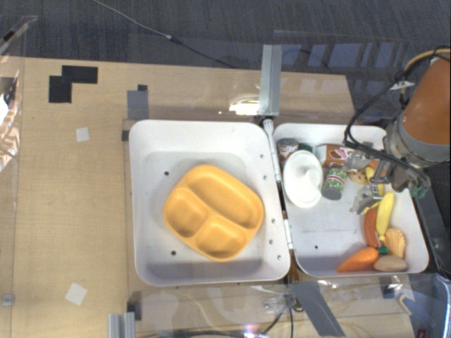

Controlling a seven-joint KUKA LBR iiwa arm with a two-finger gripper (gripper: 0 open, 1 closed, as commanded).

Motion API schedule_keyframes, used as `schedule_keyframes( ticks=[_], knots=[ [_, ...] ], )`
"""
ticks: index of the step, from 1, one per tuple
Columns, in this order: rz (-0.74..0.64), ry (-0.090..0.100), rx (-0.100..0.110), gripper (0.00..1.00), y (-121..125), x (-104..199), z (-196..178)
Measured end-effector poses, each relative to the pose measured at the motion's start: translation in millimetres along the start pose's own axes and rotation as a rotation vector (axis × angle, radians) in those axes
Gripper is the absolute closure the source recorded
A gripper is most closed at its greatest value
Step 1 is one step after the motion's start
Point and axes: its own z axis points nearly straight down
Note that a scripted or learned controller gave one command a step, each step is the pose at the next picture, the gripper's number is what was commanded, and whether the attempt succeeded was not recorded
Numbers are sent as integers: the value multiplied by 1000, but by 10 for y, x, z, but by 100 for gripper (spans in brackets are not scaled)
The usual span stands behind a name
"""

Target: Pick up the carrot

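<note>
The carrot (pixel 358 260) is an orange cone with a small green top. It lies near the front edge of the right bin (pixel 320 241), pointing left. My gripper (pixel 368 197) hangs over the right side of that bin, above a banana (pixel 385 213) and a red sausage (pixel 371 228). It sits a good hand's width behind the carrot and is not touching it. The orange band of the arm (pixel 430 111) comes in from the right.
A potato-like piece (pixel 390 263) and a tan bread piece (pixel 395 241) crowd the carrot's right end. A white cup (pixel 303 178), cans (pixel 333 182) and small packets fill the right bin's back. The left bin (pixel 148 252) holds a yellow divided plate (pixel 213 211).
</note>
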Motion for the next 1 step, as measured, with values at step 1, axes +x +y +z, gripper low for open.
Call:
schedule_keyframes(
  ticks=[1],
  knots=[
    [-28,20,-3,0,-325,548,881]
  ],
)
